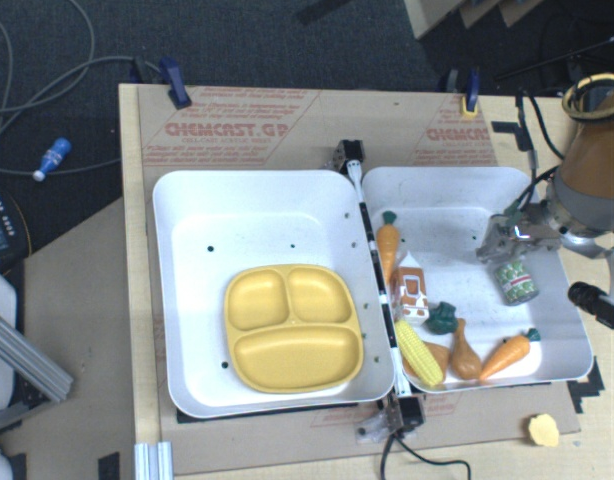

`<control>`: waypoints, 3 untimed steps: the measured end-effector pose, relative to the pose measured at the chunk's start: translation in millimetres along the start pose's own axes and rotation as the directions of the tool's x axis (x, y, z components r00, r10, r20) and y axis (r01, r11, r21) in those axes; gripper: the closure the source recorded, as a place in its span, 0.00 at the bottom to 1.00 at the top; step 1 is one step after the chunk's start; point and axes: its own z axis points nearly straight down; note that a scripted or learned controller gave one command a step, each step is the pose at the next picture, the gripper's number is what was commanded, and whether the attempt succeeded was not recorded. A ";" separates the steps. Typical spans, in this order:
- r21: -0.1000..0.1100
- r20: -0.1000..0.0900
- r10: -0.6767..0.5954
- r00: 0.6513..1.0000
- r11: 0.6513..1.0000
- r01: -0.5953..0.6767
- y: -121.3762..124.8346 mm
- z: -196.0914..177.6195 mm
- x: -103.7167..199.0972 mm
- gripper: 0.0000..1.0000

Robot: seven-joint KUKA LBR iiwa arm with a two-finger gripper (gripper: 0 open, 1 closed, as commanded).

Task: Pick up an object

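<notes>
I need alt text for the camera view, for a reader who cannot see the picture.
A grey robot arm reaches from the right, its gripper just above a green speckled jar in the right white bin, which also holds toy carrots, corn and other toy food. The left bin holds a yellow divided plate.

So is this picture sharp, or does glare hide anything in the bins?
Camera view: even, soft lighting with faint shadows; the yellow plate and corn look sharp. The white bins are bright but not washed out. The gripper looks slightly smeared, so its detail is hard to read.
</notes>
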 end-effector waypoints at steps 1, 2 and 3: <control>-0.012 0.004 -0.008 1.000 1.000 0.008 81.0 -38.8 62.6 1.00; -0.004 0.003 -0.002 1.000 1.000 0.002 77.1 -36.4 59.0 0.00; -0.007 0.004 0.002 1.000 1.000 -0.002 98.9 58.8 2.4 0.00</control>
